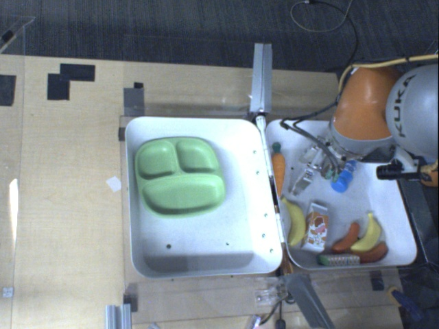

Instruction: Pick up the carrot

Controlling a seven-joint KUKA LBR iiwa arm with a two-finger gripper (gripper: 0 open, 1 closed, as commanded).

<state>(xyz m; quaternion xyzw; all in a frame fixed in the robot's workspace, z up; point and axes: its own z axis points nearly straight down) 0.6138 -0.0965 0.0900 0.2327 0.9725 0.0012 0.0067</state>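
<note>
on the left, the left bin (199,252) holds a green divided tray (181,175), lying flat and well apart from anything i need. crossing the divider between the two bins, the carrot (278,172) comes next: it lies in the right bin (394,211), tight against that bin's left wall, its long axis running along the wall, leafy end toward the far side and tip pointing toward the near side. just below it is a banana (295,221), then a small carton (317,229), and further right a second banana (368,233) with reddish sausage-like pieces beside it. my jaws (310,171) hang just to the right of the carrot, near it but not touching, with a blue object (341,179) close on their right. they look parted and i see nothing between them, though the metal parts are small and cluttered. so the carrot lies to my left, and i judge i must shift toward the wall and line up across its width; the wall leaves little room for one finger.
</note>
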